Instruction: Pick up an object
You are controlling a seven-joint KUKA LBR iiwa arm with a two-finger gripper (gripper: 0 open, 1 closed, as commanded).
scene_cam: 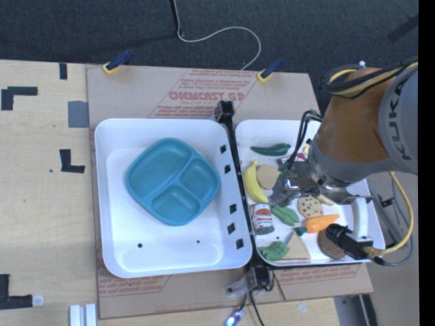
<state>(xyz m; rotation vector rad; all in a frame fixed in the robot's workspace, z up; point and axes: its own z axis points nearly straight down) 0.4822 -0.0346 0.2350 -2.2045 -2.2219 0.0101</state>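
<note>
We've got the gripper (284, 190) low in the right bin (353, 267), over the toy food beside the banana (253, 183), grip unreadable from up here, so nothing's visibly lifted and the pick remains to do.
</note>
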